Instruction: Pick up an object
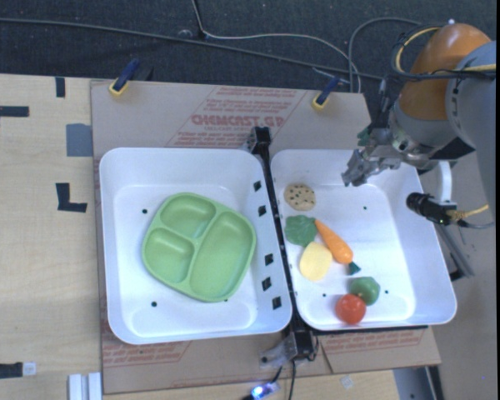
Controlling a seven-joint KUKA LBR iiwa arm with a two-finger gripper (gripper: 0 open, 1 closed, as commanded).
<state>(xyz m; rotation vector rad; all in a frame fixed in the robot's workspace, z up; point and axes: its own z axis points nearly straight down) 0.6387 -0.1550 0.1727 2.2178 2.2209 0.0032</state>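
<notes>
The right bin [404, 248] holds several toy foods: a cookie [299, 196] near its far left corner, a green leafy piece [300, 228], an orange carrot [334, 241], a yellow lemon-like piece [315, 262], a green pepper [366, 289] and a red tomato [350, 308]. My gripper [356, 173] hangs over the far part of the right bin, to the right of the cookie. Nothing shows between its fingers, which look close together.
The left bin [129, 173] holds a green divided plate [199, 246]. Both bins rest on a cardboard sheet [225, 115] held by yellow clamps. Cables run across the dark floor behind. The arm's orange band [437, 65] stands at the far right.
</notes>
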